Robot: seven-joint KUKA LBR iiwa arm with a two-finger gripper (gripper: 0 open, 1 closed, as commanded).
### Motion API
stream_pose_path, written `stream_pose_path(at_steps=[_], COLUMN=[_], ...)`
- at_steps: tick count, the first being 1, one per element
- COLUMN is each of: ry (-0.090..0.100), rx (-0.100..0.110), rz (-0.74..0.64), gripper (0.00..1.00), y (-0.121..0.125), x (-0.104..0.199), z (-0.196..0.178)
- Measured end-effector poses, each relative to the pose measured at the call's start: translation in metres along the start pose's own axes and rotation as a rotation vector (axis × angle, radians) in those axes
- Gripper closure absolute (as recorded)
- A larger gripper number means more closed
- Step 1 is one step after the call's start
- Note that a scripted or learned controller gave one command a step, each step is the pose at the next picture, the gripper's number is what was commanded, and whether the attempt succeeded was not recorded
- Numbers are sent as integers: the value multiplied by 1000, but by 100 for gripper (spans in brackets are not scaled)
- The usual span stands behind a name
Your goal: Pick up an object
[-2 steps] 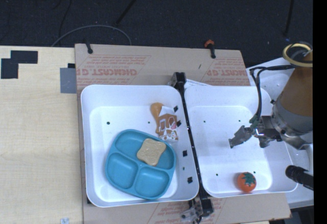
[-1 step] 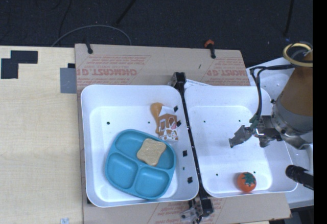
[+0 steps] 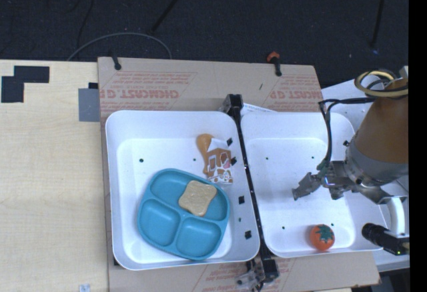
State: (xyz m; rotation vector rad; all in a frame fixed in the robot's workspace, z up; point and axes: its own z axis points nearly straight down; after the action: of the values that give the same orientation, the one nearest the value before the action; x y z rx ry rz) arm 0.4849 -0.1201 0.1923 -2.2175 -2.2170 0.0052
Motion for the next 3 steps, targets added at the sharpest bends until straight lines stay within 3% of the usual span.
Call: stream_pose_path(at_steps=[2, 3], ry=[1, 1], rx=[0, 0], rz=[0, 7], gripper=[0, 100], y=[-2, -2], x=[8, 6], z=[98, 86])
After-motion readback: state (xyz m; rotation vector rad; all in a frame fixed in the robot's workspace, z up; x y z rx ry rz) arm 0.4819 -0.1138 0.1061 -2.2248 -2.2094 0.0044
